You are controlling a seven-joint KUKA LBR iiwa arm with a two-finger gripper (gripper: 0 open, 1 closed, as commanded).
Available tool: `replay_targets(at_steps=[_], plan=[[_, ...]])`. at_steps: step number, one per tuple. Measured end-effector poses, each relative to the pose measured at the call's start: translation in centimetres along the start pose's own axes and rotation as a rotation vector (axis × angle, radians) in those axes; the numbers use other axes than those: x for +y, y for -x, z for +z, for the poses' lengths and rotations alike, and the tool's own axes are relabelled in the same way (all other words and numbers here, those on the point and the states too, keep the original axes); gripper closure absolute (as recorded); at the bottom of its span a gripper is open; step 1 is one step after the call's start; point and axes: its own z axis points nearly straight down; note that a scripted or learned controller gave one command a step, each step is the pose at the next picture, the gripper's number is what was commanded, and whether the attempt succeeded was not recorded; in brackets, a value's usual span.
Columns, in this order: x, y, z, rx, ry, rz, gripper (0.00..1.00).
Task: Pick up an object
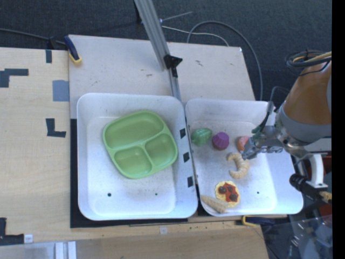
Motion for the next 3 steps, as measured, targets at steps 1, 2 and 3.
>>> replay_targets(at_steps=[1,2,3], plan=[[0.5,-5.4,1.1,0.002,-0.005,-0.004,1.0],[2.3,-10.3,1.0,0.003,-0.004,-0.006,1.0],[3.3,-16.4,1.6,0.003,-0.006,-0.006,1.0]])
